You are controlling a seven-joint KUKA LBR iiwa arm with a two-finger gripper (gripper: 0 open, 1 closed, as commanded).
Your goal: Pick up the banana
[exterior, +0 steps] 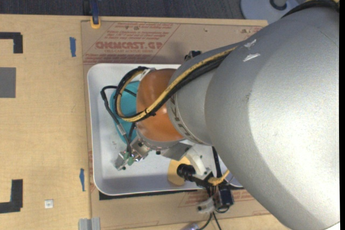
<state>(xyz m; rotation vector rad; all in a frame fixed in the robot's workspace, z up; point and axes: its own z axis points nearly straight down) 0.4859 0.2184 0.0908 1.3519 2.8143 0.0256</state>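
Camera view: arm point(269, 116) reaches low into white bin point(99, 116), covering its contents

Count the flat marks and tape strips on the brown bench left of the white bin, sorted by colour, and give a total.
Blue tape strips: 2
Black bracket marks: 2
Grey patch: 1
Small white square: 1
Total: 6
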